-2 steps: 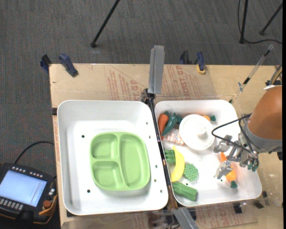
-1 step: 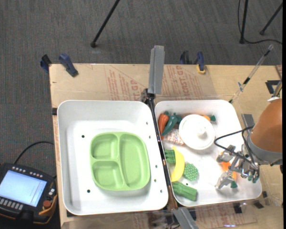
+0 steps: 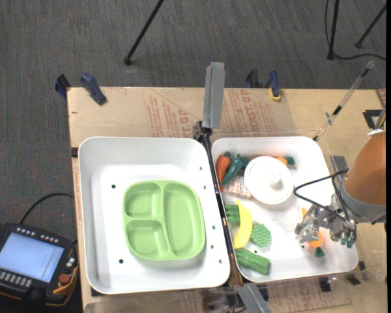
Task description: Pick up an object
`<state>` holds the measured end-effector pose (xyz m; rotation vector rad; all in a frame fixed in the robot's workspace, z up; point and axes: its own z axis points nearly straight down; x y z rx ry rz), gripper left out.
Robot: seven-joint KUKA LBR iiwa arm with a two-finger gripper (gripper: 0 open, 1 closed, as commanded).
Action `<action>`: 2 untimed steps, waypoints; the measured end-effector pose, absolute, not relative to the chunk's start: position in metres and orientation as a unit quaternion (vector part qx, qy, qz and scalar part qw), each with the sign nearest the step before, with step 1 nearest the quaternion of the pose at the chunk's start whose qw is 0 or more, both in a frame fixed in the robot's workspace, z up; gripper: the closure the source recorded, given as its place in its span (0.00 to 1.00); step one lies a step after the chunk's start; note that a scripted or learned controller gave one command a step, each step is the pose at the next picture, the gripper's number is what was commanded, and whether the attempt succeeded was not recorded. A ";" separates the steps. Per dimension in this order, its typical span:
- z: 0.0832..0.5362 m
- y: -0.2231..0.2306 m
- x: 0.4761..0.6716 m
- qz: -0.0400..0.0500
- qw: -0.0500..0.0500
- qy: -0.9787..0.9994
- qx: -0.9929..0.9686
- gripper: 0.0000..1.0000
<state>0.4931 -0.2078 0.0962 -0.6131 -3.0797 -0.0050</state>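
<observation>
Small orange object (image 3: pixel 315 242) at right bin's (image 3: pixel 339 266) edge

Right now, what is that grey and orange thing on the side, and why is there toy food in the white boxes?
That is a robot arm. It reaches in from the right of the picture, and the camera looks down on the bench from above. At the arm's tip is a gripper, its hand for picking things up. It is low in the right bin, with something small and orange by its tip. I cannot tell if it holds anything.

The right bin has toys to practise on: a white lid, a yellow banana, a green pickle and some orange and green vegetables. The left bin has a green plate with three sections.
</observation>
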 end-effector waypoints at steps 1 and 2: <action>0.096 -0.208 0.493 -0.002 0.001 -0.981 -0.195 0.00; 0.105 -0.207 0.494 -0.002 0.001 -0.981 -0.193 1.00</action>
